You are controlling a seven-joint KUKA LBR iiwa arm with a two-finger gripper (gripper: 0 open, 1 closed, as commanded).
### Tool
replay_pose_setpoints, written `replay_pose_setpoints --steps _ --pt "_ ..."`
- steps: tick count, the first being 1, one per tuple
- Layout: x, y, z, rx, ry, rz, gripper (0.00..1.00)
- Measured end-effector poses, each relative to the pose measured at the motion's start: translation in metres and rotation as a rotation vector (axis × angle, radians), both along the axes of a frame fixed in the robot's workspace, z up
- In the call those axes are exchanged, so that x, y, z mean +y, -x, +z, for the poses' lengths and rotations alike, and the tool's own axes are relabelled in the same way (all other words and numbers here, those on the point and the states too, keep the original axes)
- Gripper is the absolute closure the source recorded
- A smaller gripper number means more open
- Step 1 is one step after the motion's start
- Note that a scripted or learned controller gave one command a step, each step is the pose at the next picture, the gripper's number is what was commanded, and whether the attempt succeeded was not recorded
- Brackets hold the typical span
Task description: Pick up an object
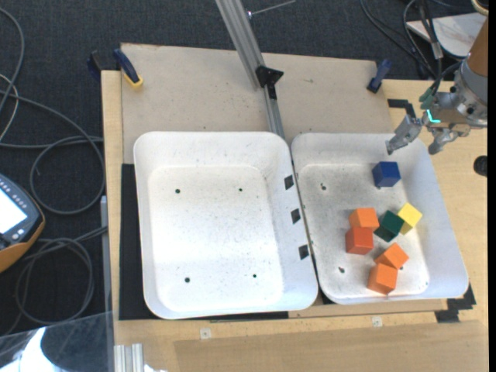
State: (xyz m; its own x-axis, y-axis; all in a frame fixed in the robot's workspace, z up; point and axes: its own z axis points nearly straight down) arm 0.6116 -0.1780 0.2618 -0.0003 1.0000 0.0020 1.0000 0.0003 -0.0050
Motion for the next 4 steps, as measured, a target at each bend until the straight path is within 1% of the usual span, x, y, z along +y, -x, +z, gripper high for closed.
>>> replay_pose_setpoints --steps 1,2,3,4 --pt "0.000 -0.001 0.003 -0.004 0.002 0.001 0.00" --pt "0.000 -0.010 -0.047 0.001 0.000 0.001 0.00" --pt "0.008 -0.008 -0.094 0.001 0.000 0.001 0.00" --pt "0.015 0.001 -0.151 0.003 0.000 0.000 0.00"
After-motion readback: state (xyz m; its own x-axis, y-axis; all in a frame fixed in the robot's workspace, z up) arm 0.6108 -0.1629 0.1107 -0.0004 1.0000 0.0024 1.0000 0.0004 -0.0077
